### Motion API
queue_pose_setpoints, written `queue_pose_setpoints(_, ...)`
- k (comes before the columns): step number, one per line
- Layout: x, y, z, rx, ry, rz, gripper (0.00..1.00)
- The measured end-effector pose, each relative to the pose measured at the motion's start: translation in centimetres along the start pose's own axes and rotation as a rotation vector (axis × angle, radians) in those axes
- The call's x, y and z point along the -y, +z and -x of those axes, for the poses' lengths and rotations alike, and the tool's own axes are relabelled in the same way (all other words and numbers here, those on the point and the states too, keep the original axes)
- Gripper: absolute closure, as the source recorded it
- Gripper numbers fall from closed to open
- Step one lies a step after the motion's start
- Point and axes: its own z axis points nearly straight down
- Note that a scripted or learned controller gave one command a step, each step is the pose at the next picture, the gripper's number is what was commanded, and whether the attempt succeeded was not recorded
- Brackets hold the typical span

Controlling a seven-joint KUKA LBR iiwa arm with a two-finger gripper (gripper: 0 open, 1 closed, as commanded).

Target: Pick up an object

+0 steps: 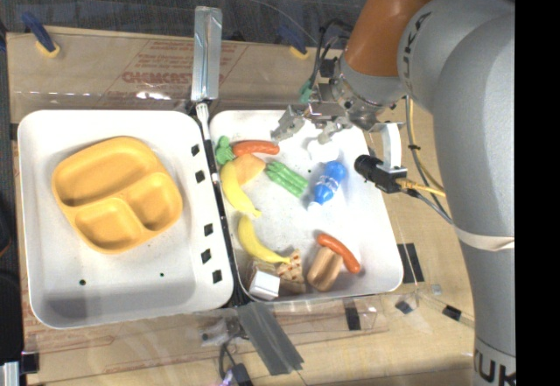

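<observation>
Looking down at a slant on a bench that is carrying two shallow white bins side by side. The left bin is holding a yellow divided tray, lying flat near its middle. The right bin is holding a scatter of toy food. Along its left wall a carrot is lying beside a green leafy piece, with a yellow-orange fruit just below and a banana curving down toward the near edge. Nearer the middle a green ridged vegetable is lying at a slant, and just to its right a small blue bottle is resting on the bin floor, apart from its neighbours. At the near edge a white block, a brown bread-like piece and an orange sausage are crowding together.

The gripper is hanging over the far part of the right bin, its fingers spread apart and grasping nothing, tips above the bin floor between the carrot and the blue bottle. The grey arm with its orange band is reaching in from the right.

The blue bottle is probably the easiest pick: it likely weighs little, is stiff hollow plastic, smooth and apt to roll or slip. Closing across its middle, square to its long axis, would likely hold best.
</observation>
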Motion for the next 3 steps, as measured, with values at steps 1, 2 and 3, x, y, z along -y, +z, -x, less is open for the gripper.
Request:
queue_pose_setpoints(1,4.26,12.09,4.41,0.001,0.130,0.002,0.00)
queue_pose_setpoints(2,4.25,11.16,4.37,0.000,0.125,0.000,1.00)
queue_pose_setpoints(3,4.25,11.18,4.36,0.001,0.125,0.000,0.00)
